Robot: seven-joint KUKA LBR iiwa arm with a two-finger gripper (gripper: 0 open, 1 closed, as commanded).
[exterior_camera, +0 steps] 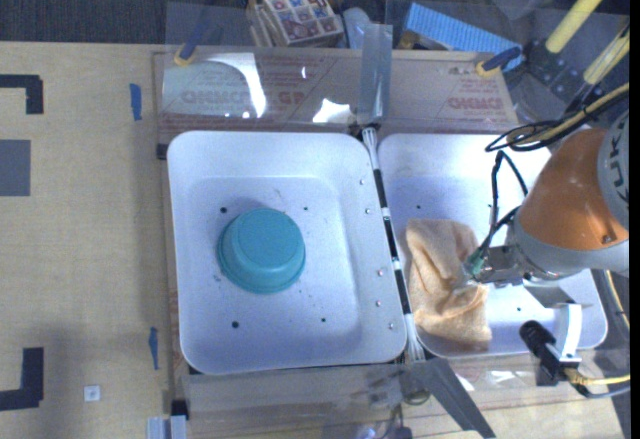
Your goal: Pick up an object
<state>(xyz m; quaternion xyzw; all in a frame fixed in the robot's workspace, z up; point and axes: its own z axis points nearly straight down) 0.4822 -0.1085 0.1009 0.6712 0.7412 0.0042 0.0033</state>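
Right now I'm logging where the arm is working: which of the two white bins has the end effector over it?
The right bin, holding the tan cloth; the end effector is at that cloth. The left bin holds a teal bowl.

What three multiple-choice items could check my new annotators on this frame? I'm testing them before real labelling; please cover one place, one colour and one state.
1. Where does the cloth lie?
A. In the left bin, beside the bowl
B. In the right bin, against its left wall
C. On the bench outside both bins

2. What colour is the bowl?
A. Teal
B. Red
C. Yellow

3. How does the bowl stand?
A. On its side
B. Upright, opening upward
C. Upside down, base upward

Answers:
1. B: the tan cloth lies crumpled in the right bin, close to the wall it shares with the left bin, with the gripper at its right edge.
2. A: the bowl is teal against the white bin floor.
3. C: its flat, closed base faces the camera and the wider rim rests on the floor.
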